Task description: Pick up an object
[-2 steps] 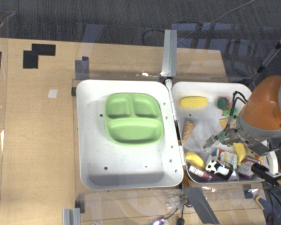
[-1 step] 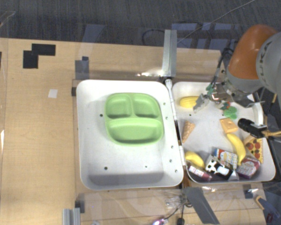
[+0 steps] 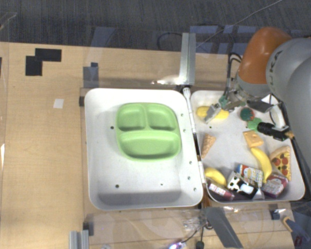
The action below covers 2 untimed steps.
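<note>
fingers [image 3: 216, 111]: down low at the back of the right bin [image 3: 299, 191], honestly can't tell if they're open or closed
yellow toy [image 3: 203, 112]: small, rounded, lemon-ish, touching the tips
green tray [image 3: 147, 130]: sits in the left bin [image 3: 98, 191]

Dark grey carpet [image 3: 119, 7] is being seen across the top of the frame. A pale wood bench top [image 3: 36, 154] is being shown below it, filling the left and centre. Black rectangular markers [image 3: 41, 60] are being seen at upper left, beside a small white square [image 3: 58, 104]. A thin cable [image 3: 259, 9] is being trailed across the carpet at upper right. Soft glare is being reflected from a clear sheet over the wood.
</note>
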Tool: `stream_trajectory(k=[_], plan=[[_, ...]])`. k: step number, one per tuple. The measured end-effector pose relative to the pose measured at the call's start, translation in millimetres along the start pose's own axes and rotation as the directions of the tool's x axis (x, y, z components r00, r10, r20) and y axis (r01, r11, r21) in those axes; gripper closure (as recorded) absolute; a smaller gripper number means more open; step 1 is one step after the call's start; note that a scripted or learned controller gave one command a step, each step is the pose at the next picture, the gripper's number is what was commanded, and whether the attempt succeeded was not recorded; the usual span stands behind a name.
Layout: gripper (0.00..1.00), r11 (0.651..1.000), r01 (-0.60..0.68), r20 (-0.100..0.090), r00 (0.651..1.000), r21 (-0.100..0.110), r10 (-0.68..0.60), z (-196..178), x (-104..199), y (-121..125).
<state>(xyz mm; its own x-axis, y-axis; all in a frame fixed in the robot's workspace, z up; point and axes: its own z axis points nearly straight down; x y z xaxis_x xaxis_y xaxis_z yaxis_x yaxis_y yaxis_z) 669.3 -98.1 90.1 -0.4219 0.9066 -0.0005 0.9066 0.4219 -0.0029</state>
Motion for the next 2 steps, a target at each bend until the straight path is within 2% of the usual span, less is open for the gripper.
stream_trajectory(k=[1, 2], plan=[[1.0, 1.0, 0.004, 0.008, 1.0, -0.002, -0.004, -11.1, -2.7, -0.1], [1.0, 0.986, -0.165, 0.001, 0.986, -0.011, 0.165, -107.9, 47.5, 23.1]])
